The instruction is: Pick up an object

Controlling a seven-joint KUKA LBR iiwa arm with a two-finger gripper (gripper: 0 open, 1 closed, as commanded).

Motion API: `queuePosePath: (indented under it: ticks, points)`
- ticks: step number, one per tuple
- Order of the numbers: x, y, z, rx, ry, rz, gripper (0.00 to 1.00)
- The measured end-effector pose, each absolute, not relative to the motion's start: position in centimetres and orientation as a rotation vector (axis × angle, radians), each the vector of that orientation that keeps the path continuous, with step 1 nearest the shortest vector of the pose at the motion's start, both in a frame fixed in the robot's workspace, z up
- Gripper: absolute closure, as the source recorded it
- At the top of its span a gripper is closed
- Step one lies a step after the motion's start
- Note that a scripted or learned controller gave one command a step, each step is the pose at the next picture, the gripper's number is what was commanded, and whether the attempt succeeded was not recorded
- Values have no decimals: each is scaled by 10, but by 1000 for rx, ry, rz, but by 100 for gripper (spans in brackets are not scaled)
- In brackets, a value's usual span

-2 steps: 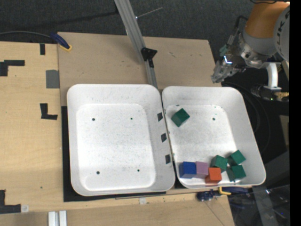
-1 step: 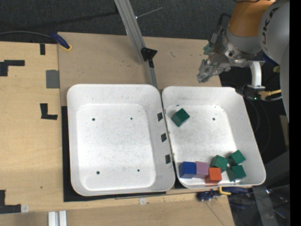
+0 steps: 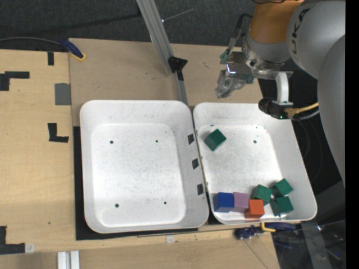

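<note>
The lone green block (image 3: 215, 139) lies tilted at the far left of the right bin (image 3: 291, 150), well apart from the near-edge cluster (image 3: 255, 200). It looks light, rigid, flat-sided: pinch opposite faces. The claw (image 3: 227, 87) hangs above the bin's far rim; whether it is spread, I cannot tell.

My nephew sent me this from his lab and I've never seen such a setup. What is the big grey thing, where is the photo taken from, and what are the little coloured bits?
The big grey thing with the orange band is a robot arm, reaching in from the right. At its tip is a small two-finger gripper, hanging above the bench just behind the right bin; nothing shows between its fingers. The photo comes from one fixed camera above the bench, looking down at a slant. Two shallow white bins sit side by side. The right bin holds small blocks for the arm to pick up: a lone green block near its back, and a cluster at the front corner, blue, lilac, orange and three green. The left bin shows dark specks.
</note>
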State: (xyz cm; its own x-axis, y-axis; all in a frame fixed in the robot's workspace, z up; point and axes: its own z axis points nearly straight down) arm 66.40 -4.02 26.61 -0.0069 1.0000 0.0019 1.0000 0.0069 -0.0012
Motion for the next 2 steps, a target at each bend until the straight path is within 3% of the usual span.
queuePosePath:
  ticks: [2]
  points:
    - [647, 74, 257, -2212, -2227, 1, 100]
